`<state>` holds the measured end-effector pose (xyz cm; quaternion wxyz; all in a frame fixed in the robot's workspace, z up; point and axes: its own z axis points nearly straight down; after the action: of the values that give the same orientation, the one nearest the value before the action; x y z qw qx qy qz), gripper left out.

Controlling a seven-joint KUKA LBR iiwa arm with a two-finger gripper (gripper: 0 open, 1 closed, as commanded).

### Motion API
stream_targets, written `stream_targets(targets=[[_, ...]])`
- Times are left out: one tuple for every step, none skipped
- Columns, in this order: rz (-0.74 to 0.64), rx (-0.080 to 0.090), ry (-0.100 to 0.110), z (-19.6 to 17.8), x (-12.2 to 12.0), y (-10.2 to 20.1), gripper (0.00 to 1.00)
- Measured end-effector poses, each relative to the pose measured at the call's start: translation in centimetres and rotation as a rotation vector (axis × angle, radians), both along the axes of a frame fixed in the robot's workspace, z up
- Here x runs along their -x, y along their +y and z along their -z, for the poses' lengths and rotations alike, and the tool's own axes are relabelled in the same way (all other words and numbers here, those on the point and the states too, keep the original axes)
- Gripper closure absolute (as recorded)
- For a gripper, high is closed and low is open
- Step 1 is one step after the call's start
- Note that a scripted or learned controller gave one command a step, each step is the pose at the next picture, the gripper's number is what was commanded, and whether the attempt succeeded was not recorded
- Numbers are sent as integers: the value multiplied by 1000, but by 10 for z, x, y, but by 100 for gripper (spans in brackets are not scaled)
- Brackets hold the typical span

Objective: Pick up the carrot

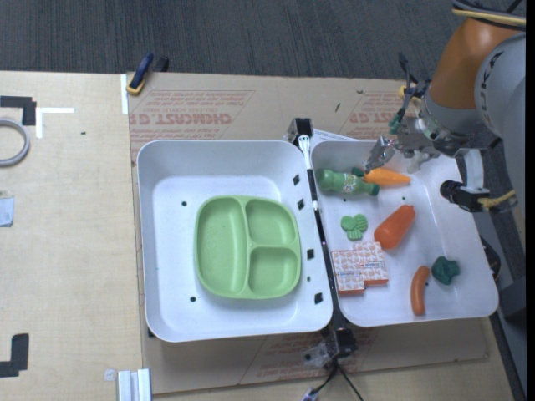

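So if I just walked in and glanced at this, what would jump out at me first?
Probably the big grey arm with its orange band, reaching in from the right, its gripper low over the far end of the right bin, right at a small orange carrot. Next, the pale green divided plate sitting alone in the left bin. The right bin holds a scatter of toy food, including a green bottle.
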<state>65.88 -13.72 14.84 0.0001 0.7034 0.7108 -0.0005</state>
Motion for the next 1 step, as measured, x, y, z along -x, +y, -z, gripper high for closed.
stream_targets(targets=[[-135, 5, -10, 41, -3, 5, 0]])
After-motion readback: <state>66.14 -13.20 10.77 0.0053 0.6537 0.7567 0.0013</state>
